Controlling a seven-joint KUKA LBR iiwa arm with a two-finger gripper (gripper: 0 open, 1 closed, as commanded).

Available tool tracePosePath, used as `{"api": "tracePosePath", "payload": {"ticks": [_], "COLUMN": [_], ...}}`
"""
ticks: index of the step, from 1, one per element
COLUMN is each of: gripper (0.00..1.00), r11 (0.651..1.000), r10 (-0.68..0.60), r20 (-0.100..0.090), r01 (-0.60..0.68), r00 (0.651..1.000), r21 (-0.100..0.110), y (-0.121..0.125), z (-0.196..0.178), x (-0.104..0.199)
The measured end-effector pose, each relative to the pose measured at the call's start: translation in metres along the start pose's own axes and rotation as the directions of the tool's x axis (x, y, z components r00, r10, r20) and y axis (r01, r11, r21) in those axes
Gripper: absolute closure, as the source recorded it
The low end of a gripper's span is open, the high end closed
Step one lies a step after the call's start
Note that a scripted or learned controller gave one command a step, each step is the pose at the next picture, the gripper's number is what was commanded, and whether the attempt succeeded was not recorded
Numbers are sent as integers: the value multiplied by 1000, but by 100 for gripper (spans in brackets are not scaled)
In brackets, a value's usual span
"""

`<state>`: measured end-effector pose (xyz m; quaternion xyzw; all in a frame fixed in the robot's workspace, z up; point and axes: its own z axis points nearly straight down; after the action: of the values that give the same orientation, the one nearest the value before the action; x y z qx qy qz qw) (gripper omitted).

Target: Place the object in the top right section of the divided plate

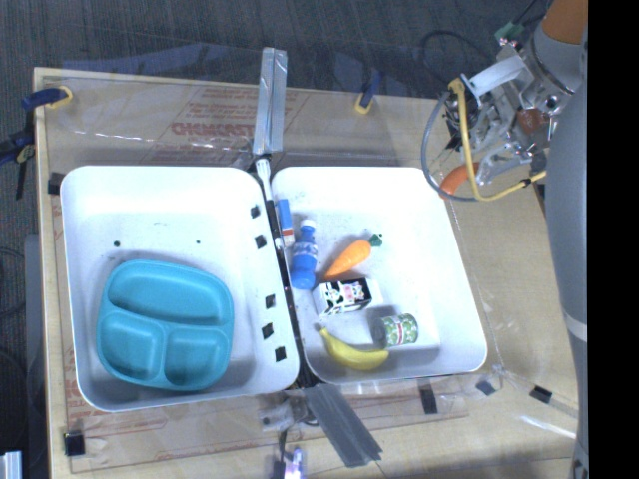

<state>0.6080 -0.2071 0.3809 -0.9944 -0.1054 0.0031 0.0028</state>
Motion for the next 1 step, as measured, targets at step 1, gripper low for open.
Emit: {"api": "tracePosePath", "payload": {"ticks": [1], "gripper": [100], "r11": [1000], "r10": [-12], "r20": [6], "r01": [12], "r00": [1000], "r21": [4], "y": [-3], "z": [-10], "x": [2]}}
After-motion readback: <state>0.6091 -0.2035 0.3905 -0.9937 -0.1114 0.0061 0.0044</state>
